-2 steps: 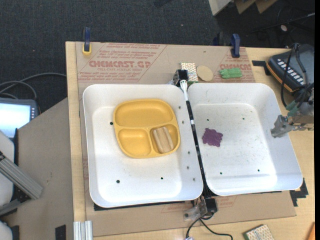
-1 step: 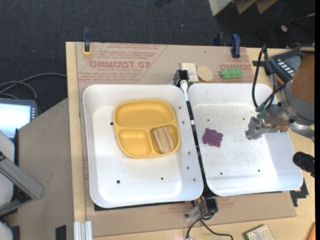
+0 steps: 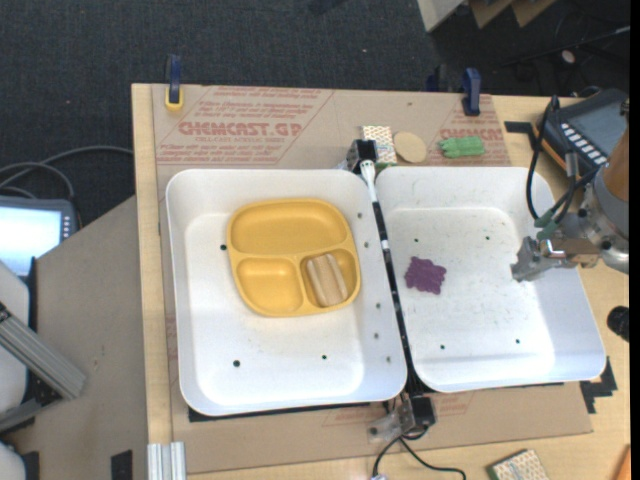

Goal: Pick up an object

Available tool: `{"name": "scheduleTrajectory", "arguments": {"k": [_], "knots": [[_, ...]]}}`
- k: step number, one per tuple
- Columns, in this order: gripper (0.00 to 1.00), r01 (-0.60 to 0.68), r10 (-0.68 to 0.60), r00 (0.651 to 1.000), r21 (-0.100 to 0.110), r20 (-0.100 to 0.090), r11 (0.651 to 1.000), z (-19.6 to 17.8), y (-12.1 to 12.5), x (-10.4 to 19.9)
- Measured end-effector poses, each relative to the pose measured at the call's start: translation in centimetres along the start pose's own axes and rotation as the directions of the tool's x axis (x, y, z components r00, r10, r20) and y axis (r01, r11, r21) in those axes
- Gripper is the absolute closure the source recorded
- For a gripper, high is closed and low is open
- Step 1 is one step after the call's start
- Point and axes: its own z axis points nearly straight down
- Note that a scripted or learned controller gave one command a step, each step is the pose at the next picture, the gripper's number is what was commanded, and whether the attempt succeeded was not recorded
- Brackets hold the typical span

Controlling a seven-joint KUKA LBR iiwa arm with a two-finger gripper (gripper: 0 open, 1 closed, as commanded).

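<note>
Step in hand, as I read it: approach, before any grasp. The tool (image 3: 527, 265) hangs over the right bin (image 3: 480, 363), at that bin's right side, low over its floor. Nothing sits between its tips, so it carries nothing; whether it is spread or closed I cannot tell from this slant.

Likely target: the purple object (image 3: 425, 275), a small lumpy piece lying flat on the right bin's floor, left of centre, well apart from the tool and near the wall shared with the left bin (image 3: 200, 348). It is the one loose thing in the right bin, apart from dark specks.

The left bin holds a yellow divided tray (image 3: 290, 230), with a tan wooden-looking piece (image 3: 324, 278) in its lower right compartment. Beyond the right bin's far edge, on the counter (image 3: 250, 128), lie a green item (image 3: 462, 148) and a round tan disc (image 3: 409, 147).

Next move, as a judgement: the tool needs to travel left across the right bin until it is centred over the purple object, then drop straight down and close on it. The piece looks soft and low, so the descent has to go nearly to the floor; a shallow stop would close on air. The shared bin wall just beyond the piece leaves limited room for an overshoot.
</note>
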Motion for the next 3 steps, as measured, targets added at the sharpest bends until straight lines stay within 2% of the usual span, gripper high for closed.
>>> {"name": "scheduleTrajectory", "arguments": {"k": [1,2,3], "knots": [[1.0,0.007,-0.007,1.0,-0.001,-0.003,1.0,-0.2,0.1,3.5],[1.0,0.007,-0.007,1.0,-0.007,0.001,1.0,-0.7,1.3,5.5],[1.0,0.005,-0.005,1.0,-0.007,0.002,1.0,0.7,4.0,6.7]]}}
